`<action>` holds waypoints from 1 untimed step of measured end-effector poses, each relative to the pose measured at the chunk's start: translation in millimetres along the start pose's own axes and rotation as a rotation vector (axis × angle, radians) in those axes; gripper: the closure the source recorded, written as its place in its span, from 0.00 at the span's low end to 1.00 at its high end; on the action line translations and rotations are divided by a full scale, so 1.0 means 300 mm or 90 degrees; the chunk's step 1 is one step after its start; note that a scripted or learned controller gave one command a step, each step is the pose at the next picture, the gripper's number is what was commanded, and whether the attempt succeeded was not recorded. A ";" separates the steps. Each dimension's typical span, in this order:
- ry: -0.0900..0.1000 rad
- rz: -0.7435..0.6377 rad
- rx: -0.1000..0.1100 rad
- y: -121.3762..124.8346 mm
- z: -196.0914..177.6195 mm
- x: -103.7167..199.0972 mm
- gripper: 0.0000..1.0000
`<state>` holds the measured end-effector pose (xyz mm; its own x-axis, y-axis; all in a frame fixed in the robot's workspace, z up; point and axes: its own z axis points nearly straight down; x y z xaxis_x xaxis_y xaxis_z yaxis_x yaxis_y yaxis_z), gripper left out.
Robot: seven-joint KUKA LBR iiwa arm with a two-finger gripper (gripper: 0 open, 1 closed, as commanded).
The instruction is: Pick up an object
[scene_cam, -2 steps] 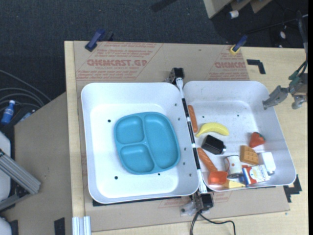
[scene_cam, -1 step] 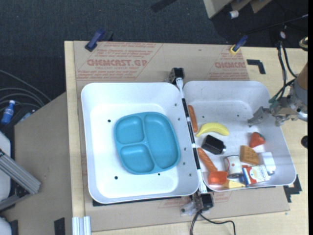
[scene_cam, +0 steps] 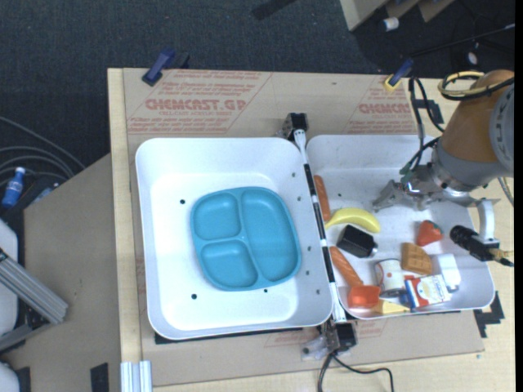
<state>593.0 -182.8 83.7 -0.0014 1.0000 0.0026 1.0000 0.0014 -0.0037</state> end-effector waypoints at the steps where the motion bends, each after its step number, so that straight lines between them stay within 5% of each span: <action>1: -0.001 0.000 -0.001 -0.104 -0.002 0.168 0.00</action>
<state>561.7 -132.5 84.5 -0.0011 1.0000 0.0013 1.0000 0.0011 -0.0016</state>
